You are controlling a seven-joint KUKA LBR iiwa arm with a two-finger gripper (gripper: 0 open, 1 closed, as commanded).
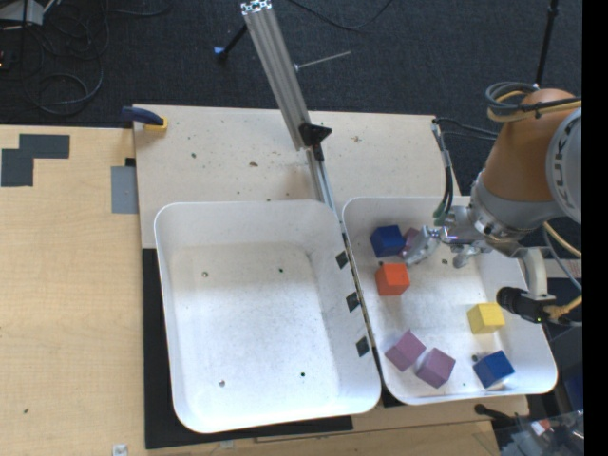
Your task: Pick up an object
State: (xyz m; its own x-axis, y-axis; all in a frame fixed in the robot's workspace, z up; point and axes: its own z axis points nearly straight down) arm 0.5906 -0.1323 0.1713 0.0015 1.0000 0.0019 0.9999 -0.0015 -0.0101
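My gripper (429,242) hangs low over the back of the right bin (532,380), reaching in from the right. A small purple piece (415,243) lies right against its tip, and I cannot tell whether it is held. Just left of it sits a blue cube (386,239), with an orange cube (392,278) in front of that. Further forward lie a yellow cube (485,318), two purple cubes (407,350) (436,367) and another blue cube (493,369).
The left bin (171,283) lies beside the right one, with a divider and black clips (352,301) between them. A slanted metal rail (283,74) rises behind the bins. The arm's orange band (527,160) stands over the right bin's back right corner.
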